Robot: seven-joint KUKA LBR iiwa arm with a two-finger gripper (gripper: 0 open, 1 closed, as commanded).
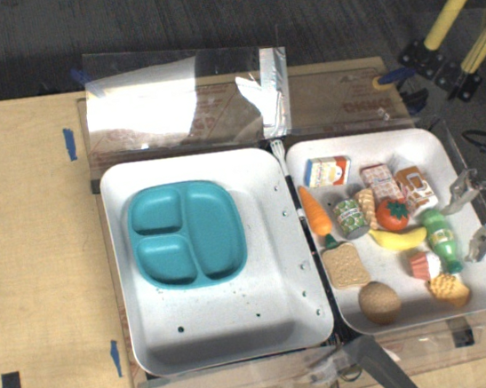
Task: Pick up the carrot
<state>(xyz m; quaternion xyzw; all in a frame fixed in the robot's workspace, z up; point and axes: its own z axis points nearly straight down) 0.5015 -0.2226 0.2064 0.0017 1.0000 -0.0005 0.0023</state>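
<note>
Carrot lies at the nine o'clock edge of the right bin, orange, its long axis running from about eleven to five o'clock, close along the wall that this bin shares with the left bin. At its three o'clock side we see a small green can, near or touching it, and at five o'clock a tan cracker just beside its lower tip. A small carton sits at one o'clock from it. Further toward three o'clock come a tomato, a banana and a green bottle, with a brown round thing at six o'clock. The left bin holds a teal tray.

Our pincer hovers at the three o'clock rim of the right bin, well apart from the carrot, with its metal fingers spread and nothing between them.

We judge the step in hand to be the approach. To do it well, we should cross the clutter high, turn the fingers so they close across the carrot's narrow width, and descend over its middle. The wall on one side and the can on the other leave little room, so we would centre carefully to avoid catching the can.
</note>
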